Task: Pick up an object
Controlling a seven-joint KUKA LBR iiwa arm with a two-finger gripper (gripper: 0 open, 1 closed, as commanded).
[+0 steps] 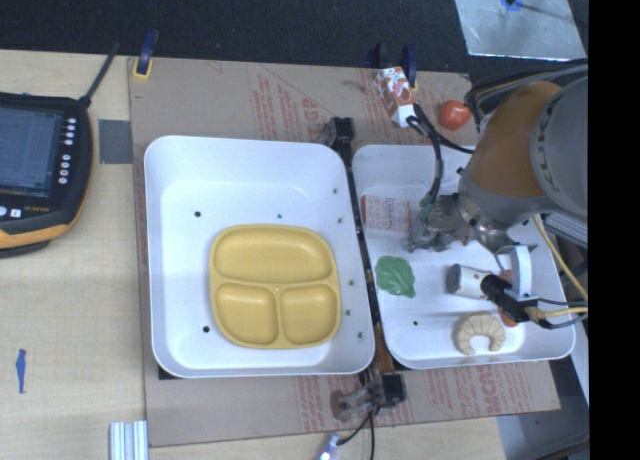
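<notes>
The gripper (432, 233) hangs low in the right bin (400, 353) — I can't tell its state. Nothing lifted; the green leaf (394, 275) lies just beside it — next, line up over it.

The setting is a robotics laboratory test cell — not a home or shop. A wooden table (60, 348) carries a cardboard sheet (250, 98) with two white bins (170, 248) clamped at the seam, a teach pendant (35, 168) lies at the left, and cables run from the grey-and-orange arm (520, 158).
</notes>
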